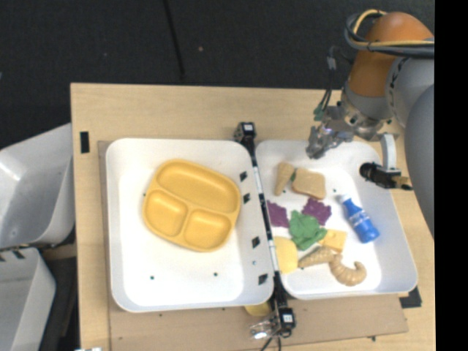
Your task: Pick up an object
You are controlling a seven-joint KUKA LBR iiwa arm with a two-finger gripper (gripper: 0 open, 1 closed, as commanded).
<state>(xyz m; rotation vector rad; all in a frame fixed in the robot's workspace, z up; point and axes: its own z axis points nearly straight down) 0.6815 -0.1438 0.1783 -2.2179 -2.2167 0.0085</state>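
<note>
The jaws (319, 146) hang over the far edge of the right bin (398, 254), too small and blurred to tell whether they are spread or pressed together; nothing shows between them. The nearest objects, a tan wedge (283, 178) and a tan slab (309, 183), lie just below them, apart from them. Farther off lie a blue bottle (360, 219) and a green piece (306, 229). A yellow divided plate (191, 205) sits in the left bin (131, 269) on the bench (183, 108).

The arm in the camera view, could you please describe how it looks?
The arm is grey with smooth rounded links, and an orange band sits above the wrist. A pale cable loops over the orange part. It ends in a small dark metallic pincer with visible fittings.
</note>
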